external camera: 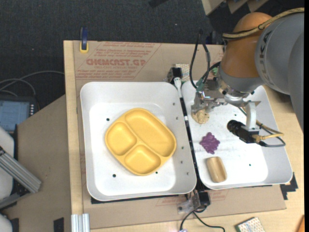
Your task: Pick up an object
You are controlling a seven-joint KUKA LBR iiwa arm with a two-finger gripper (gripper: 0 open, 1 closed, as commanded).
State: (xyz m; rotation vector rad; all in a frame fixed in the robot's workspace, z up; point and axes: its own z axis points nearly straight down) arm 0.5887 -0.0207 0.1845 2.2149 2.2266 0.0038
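The gripper (202, 108) hangs just above a tan lump (200, 115), beyond the purple grapes (210, 142); finger state cannot be told.

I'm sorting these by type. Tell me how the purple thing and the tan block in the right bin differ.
The purple thing is bumpy with a ragged outline, like a small grape cluster; the tan block is smooth and rounded. The purple thing is smaller and lies nearer the bin's middle; the tan block is longer and lies near the front rim. Both rest loose on the right bin floor, apart from the tool.
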